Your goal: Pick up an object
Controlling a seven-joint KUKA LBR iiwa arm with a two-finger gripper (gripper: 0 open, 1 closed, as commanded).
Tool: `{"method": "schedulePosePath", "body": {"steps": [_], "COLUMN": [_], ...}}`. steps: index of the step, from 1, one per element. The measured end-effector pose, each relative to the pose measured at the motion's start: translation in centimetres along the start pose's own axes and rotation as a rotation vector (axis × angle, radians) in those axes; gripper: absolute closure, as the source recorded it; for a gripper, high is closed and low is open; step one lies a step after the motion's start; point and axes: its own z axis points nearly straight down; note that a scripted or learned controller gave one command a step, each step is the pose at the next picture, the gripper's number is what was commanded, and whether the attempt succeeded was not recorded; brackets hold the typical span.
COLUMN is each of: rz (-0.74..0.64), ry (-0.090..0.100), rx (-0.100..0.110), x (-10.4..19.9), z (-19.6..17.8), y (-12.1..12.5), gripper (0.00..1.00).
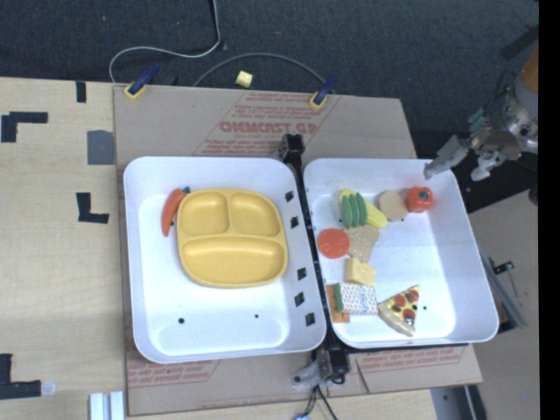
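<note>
— Gripper sits at the upper right of the frame, just outside the top right corner of the right bin. Its two fingers look spread apart with nothing between them.

— So nothing picked yet. What is closest to it?

— Likely the tomato, near that same corner, touching a tan round piece. Below and left lie a green ridged piece, a red disc, a cracker and a pizza slice.

— What could go wrong?

— The tomato lies close to the bin wall (awkward for a straight descent), so one finger could catch the rim. It looks round, so it may roll out of a closing pinch, or the tan piece may get nudged along.

— And the left bin?

— A yellow divided plate with a carrot beside it, well apart from the arm.
</note>
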Motion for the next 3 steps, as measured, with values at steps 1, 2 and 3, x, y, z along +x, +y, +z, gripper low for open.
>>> {"method": "schedulePosePath", "body": {"steps": [1, 2, 3], "rz": [-0.006, -0.004, -0.003], "ry": [0.001, 0.000, 0.001], "rx": [0.002, 0.002, -0.001], "x": [5.9, 10.0, 9.8], "z": [8.9, 20.4, 18.7], "y": [5.5, 4.7, 4.8], "gripper": [0.00, 0.00, 1.00]}}
